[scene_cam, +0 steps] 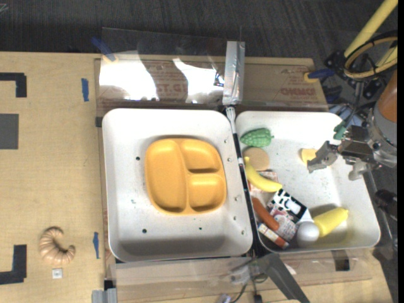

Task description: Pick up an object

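I had the gripper (338,163) at the right of the frame with its fingers spread and empty, just beside a small yellow piece (308,156) in the right bin (372,235), likely light, rigid, slick plastic, best pinched across its middle.

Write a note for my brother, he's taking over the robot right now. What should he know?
Gripper: open, holding nothing, over the right bin, next to a small yellow piece.
Left bin: holds the yellow divided plate.
Right bin's left side: green toy, banana, black-and-white box, silver ball, yellow lemon-shaped toy.
Done: nothing picked up yet.
Left: grab one object.
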`<state>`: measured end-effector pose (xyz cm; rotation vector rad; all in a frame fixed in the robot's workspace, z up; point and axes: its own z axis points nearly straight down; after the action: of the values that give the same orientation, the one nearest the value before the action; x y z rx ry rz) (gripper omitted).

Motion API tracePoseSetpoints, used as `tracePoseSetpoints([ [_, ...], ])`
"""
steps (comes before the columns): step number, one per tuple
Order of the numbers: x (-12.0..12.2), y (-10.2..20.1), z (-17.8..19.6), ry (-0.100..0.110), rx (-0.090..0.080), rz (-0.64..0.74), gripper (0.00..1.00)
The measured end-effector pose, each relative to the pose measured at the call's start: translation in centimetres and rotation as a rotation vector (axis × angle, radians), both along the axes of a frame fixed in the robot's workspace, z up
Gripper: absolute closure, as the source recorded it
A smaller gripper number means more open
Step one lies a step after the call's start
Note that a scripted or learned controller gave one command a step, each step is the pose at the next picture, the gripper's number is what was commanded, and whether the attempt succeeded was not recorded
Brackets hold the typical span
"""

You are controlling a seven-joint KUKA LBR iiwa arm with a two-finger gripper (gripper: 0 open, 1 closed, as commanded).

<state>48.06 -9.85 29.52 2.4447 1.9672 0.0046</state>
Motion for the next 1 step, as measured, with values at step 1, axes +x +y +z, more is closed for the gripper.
tracePoseSetpoints([
  [1, -0.16, -0.10, -16.48, 0.007, 0.003, 0.100, 0.00],
])
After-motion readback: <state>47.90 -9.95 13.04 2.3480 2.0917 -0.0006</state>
